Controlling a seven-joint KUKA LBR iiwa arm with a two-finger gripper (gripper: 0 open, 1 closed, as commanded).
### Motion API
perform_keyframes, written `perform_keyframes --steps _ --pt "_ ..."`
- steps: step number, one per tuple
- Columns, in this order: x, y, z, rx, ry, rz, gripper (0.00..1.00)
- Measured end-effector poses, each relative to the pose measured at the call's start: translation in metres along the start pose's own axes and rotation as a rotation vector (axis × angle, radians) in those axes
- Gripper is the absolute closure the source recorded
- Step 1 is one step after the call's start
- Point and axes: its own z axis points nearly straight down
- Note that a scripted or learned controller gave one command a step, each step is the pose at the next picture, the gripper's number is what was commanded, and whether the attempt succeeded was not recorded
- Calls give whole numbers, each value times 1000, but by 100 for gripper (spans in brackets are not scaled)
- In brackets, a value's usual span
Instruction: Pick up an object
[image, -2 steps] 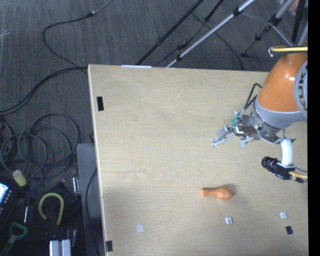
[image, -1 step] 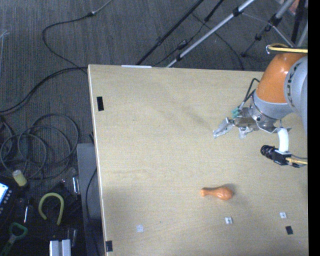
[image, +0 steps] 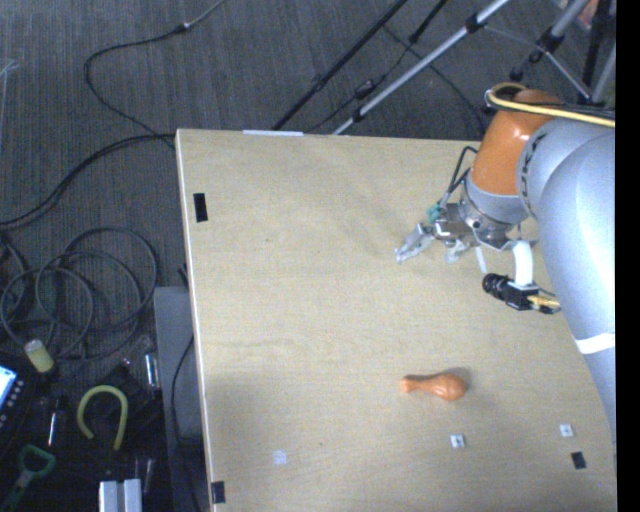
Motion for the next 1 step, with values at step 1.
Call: perform_keyframes --steps 1 --pt "-38 -13 -92 -1 -1 239 0"
